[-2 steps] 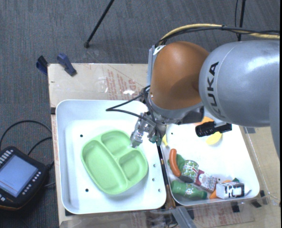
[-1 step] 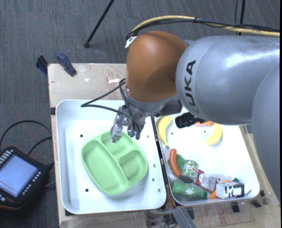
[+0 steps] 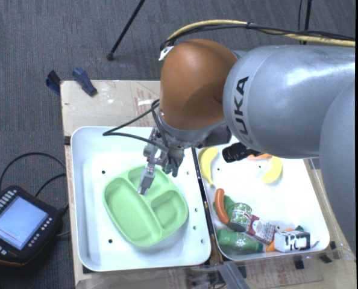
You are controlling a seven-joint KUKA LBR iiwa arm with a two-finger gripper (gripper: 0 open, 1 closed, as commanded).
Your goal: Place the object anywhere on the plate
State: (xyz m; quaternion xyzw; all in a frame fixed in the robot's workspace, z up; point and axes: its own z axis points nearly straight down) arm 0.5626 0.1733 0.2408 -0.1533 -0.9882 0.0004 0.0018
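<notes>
My gripper (image 3: 149, 182) hangs directly above the green plate (image 3: 146, 212), poised for a drop; whether it grips anything, I cannot tell.

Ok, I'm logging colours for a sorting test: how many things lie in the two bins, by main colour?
Green: 3, the divided plate, a can and a bottle.
Yellow: 2, the bananas and.
Orange: 1, the carrot.
White: 1, the small carton.
Red and white: 1, the packet.
Total: 8, as far as the heap shows.
</notes>
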